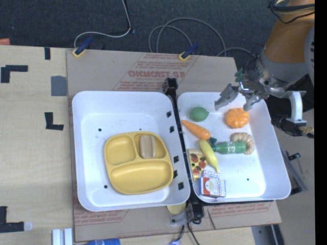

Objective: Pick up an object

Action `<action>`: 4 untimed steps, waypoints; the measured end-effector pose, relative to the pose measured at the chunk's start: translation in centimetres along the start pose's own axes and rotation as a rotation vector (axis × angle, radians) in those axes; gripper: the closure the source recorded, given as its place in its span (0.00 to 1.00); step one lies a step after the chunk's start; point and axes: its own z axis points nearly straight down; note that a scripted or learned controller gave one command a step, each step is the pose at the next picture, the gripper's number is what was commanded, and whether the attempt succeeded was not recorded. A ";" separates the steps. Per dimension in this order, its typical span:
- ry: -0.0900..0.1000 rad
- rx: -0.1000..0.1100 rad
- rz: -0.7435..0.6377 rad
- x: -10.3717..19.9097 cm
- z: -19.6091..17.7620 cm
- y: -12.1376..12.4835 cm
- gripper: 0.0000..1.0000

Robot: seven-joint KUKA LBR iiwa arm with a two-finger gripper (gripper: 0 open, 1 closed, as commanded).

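My gripper (237, 100) hangs open over the far part of the right bin (263, 185), its two fingers spread above and just behind an orange pumpkin (237, 118). Nothing sits between the fingers. Left of the pumpkin lies a green lime (199, 113). An orange carrot (196, 129) lies slanted near the bin's left wall. Closer to the front are a yellow banana (208, 154), a green bottle (228, 147), a beige pretzel-like ring (244, 140), a pizza slice (196, 162) and a red-and-white packet (211, 184).
The left bin (84, 137) holds a yellow divided plate (138, 163) with a tan piece (148, 146) in one compartment. A black divider clip (170, 87) sits between the bins. Cables loop on the dark floor behind the bench.
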 end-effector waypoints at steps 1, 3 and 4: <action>0.001 0.009 -0.001 2.5 10.7 3.2 0.00; 0.001 0.001 -0.001 5.5 9.9 2.1 0.00; 0.002 0.002 -0.001 6.4 9.9 1.5 0.00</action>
